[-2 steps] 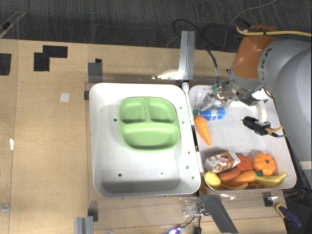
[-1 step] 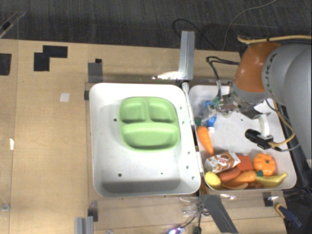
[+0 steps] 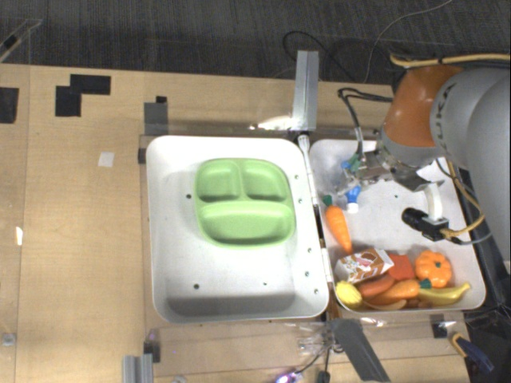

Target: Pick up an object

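Note:
My gripper (image 3: 357,175) hangs low over the upper left part of the right bin (image 3: 391,210), with the grey arm and its orange band reaching in from the right. Right under it is a small white and blue thing (image 3: 352,194), partly hidden by the gripper; whether the two touch I cannot tell. An orange carrot (image 3: 339,228) lies just below that, near the bin's left wall. Along the bin's front edge lie a printed snack packet (image 3: 364,266), a small orange pumpkin (image 3: 434,268), a yellow banana (image 3: 448,295), a yellow lemon (image 3: 347,295) and red and orange toy foods (image 3: 390,287).
The left bin (image 3: 172,278) holds a green divided plate (image 3: 243,200) in its upper middle. A metal post (image 3: 306,90) stands behind the wall between the two bins. Cables run across the bench behind the right bin.

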